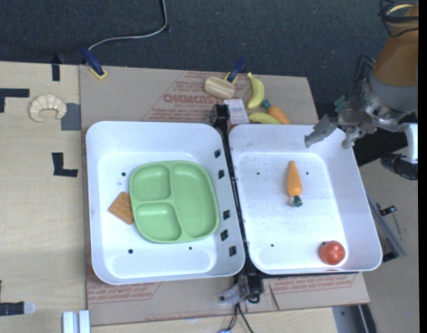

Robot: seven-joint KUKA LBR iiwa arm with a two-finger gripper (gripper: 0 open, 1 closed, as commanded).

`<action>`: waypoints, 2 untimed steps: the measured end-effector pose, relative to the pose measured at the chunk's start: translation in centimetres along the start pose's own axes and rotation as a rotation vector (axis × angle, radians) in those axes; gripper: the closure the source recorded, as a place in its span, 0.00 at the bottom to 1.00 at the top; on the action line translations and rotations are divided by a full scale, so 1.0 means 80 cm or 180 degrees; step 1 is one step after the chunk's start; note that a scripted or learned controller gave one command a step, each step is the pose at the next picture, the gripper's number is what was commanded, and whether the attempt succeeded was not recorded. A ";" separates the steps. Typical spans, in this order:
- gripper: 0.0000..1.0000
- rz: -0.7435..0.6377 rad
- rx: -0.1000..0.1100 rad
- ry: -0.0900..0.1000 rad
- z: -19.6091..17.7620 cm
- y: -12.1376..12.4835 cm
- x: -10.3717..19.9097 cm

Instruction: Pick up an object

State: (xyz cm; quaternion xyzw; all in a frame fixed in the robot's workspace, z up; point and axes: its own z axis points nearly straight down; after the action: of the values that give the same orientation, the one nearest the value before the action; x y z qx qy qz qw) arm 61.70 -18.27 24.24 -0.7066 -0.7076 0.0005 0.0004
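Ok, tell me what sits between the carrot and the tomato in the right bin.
Nothing: in the camera view the stretch from the carrot down to the tomato is bare white floor of the right bin, faintly speckled.

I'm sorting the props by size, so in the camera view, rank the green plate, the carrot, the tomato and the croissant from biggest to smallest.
1. green plate
2. carrot and croissant: look too alike to rank
3. tomato
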 end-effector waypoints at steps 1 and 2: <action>0.00 0.0004 0.0005 0.0002 0.080 -0.025 0.022; 0.00 -0.0001 -0.0015 -0.0004 0.194 -0.004 0.033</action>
State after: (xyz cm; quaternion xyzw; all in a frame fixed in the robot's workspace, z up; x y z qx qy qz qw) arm 61.38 -15.67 8.69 -0.7064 -0.7078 -0.0008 -0.0017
